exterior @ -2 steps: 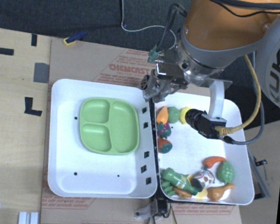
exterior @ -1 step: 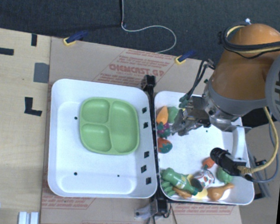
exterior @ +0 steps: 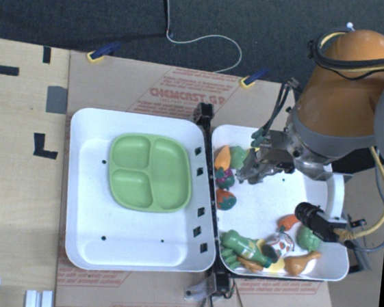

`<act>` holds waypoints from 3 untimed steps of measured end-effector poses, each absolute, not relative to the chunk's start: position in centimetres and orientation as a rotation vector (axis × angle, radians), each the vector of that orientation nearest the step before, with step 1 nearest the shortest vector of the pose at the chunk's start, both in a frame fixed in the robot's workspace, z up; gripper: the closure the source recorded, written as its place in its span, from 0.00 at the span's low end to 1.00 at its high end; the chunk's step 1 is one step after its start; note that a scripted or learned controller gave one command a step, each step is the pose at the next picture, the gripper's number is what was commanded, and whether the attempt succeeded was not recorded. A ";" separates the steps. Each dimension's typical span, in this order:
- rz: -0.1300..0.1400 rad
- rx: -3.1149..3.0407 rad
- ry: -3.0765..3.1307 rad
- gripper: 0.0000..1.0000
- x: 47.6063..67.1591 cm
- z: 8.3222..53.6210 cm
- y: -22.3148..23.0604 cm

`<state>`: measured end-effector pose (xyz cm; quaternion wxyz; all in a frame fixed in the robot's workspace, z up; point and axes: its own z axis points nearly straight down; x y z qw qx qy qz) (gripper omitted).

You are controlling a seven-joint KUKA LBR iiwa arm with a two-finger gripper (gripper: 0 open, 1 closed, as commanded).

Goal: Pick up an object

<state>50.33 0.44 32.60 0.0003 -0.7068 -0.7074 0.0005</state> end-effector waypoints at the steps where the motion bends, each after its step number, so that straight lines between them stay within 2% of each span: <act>1: -0.002 -2.218 -2.225 1.00 48.3 35.8 1.7; 2: 0.010 -2.224 -2.213 1.00 48.3 28.8 -4.0; 3: -0.023 -2.216 -2.241 1.00 50.1 44.7 4.4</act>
